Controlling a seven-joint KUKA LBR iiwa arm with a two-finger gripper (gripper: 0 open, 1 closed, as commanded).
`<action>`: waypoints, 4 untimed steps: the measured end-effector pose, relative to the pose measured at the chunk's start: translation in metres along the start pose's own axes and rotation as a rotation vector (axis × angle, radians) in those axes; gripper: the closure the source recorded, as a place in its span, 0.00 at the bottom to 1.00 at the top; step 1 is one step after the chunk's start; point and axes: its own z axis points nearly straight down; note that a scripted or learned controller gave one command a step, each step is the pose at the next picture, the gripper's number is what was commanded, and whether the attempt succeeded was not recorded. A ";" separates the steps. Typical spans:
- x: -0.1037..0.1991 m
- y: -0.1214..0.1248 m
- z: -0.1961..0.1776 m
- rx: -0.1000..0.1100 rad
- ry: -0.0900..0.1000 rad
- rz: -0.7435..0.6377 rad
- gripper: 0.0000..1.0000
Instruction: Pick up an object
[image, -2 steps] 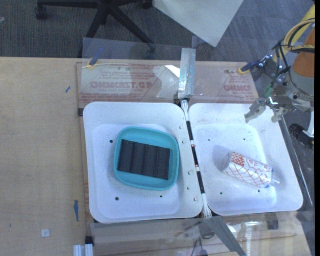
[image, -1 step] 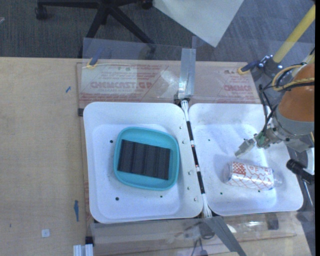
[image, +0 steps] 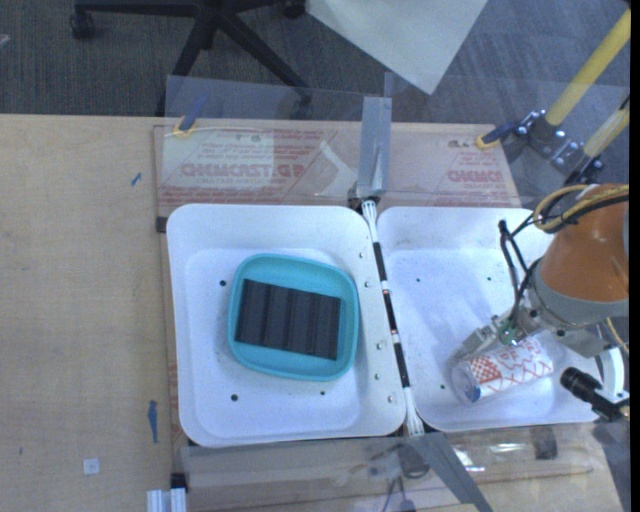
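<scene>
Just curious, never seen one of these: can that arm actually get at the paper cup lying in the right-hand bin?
Probably yes. The gripper is already down at the paper cup, which lies on its side with nothing covering it.

Hand (image: 487, 343) on paper cup (image: 503, 373), right bin (image: 440, 290)

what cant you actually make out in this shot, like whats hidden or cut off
- Gripper, camera view: small and partly under the arm's wrist; whether it grips the cup cannot be told.
- Cup: its upper edge is covered by the gripper; the red print is too small to read.
- Arm: cut off by the right edge.
- Teal tray in the left bin: what the dark ridged insert is stays unclear.
</scene>
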 end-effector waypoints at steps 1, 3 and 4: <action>0.026 -0.023 0.000 -0.004 -0.003 0.155 0.00; 0.031 -0.022 0.000 -0.001 -0.001 0.056 0.00; 0.029 -0.021 -0.010 -0.006 -0.004 0.060 1.00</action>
